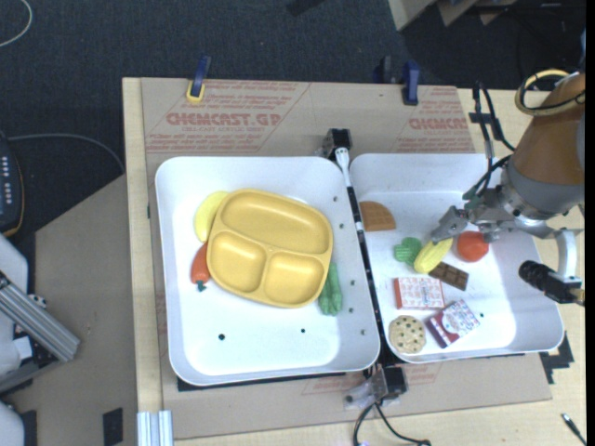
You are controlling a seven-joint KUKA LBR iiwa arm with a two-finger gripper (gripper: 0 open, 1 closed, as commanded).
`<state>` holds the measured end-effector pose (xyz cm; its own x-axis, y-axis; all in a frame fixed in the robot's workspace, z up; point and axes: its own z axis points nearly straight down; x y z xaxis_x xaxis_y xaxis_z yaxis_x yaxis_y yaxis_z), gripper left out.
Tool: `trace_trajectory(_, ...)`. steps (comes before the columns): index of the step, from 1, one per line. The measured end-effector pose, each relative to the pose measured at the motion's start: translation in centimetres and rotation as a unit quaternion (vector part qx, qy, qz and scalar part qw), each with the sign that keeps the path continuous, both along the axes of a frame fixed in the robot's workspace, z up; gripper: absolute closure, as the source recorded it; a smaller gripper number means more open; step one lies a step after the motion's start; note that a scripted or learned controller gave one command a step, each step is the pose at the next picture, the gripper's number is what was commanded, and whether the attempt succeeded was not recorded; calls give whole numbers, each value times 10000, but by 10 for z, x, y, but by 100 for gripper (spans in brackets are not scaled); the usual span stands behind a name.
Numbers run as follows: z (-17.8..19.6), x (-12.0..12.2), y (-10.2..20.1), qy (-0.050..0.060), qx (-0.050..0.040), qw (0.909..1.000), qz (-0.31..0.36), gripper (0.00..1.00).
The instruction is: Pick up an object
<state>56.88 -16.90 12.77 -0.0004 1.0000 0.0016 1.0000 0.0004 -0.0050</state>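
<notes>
My gripper point(463, 233) hangs over the right bin point(530, 337), reaching in from the right. Its fingers are spread open with nothing between them. One fingertip point(441, 232) is just above a yellow banana-like toy point(431, 255). The other is beside a red tomato point(472, 246). A green toy point(407, 249) lies just left of the yellow one. A dark chocolate bar point(453, 275) lies below the tomato.
The right bin also holds a brown bread slice point(376, 216), a red-white packet point(419, 293), a cookie point(406, 334) and a small wrapped packet point(455, 321). The left bin point(181, 342) bears a yellow divided tray point(270, 247) with yellow point(206, 214), red-orange point(200, 266) and green point(330, 292) toys around it.
</notes>
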Motion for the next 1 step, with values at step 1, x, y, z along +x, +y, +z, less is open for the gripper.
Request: trace_trajectory(1,-23,1,-1,-41,-15,10000,-2,0)
